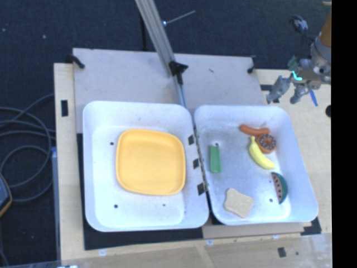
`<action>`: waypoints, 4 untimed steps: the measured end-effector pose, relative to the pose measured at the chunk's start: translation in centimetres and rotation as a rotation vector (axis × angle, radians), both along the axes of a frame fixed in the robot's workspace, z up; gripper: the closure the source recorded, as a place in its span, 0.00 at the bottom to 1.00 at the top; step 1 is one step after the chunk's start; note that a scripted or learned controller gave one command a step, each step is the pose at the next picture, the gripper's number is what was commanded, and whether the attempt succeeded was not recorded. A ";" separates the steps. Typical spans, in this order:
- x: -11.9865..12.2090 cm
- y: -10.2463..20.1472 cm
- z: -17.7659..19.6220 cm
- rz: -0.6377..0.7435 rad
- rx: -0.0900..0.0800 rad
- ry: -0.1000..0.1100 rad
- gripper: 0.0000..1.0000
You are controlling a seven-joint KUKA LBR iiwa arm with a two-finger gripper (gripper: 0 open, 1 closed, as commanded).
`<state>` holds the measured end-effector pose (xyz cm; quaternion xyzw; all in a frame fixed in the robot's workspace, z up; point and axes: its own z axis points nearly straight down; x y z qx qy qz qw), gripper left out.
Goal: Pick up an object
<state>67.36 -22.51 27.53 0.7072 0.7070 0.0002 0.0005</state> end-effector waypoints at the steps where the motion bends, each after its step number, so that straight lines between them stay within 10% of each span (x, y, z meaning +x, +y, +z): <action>1: 0.0 0.0 0.0 0.000 0.000 0.000 0.00; 4: -0.3 0.4 -14.0 0.000 0.001 0.004 0.00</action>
